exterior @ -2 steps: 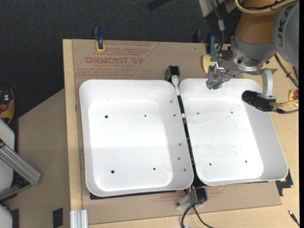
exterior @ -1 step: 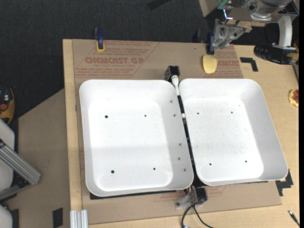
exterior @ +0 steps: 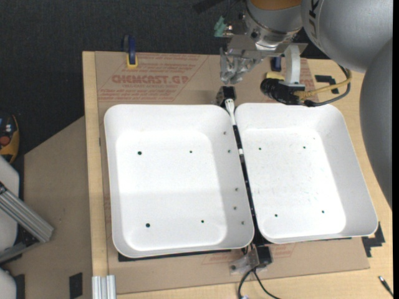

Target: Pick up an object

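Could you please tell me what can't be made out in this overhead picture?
- End effector in the camera view: too small and blurred against the cardboard to tell its finger state or any held object.
- Arm: cut off by the top and right edges.
- Bench lettering: partly hidden by the left bin.

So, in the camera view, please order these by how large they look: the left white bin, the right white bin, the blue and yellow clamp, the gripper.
1. Left white plastic bin and right white plastic bin: they look alike, no ranking.
2. Metal two-finger gripper, nearer the camera, so unsure.
3. Blue and yellow clamp.
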You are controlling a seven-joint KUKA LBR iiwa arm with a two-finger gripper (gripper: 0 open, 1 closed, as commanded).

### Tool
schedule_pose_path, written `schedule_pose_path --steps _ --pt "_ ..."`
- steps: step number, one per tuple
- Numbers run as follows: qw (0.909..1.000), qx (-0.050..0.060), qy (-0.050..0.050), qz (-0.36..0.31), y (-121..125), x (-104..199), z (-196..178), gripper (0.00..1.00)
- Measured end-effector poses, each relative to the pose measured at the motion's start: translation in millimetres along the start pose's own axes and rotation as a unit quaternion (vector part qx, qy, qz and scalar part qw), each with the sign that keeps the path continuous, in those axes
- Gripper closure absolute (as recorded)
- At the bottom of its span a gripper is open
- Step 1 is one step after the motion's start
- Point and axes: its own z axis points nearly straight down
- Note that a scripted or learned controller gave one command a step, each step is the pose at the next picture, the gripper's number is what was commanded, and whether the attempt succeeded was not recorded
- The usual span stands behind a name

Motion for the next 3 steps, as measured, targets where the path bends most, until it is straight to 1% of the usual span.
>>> schedule_pose_path --steps 1,2,3 --pt "0.9999 -0.008 -0.003 0.007 1 -55 -39 1.0" --pt "1.0 0.001 -0.001 0.002 0 14 47 1.0" --pt "1.0 -0.004 0.002 -0.002 0 151 66 1.0"
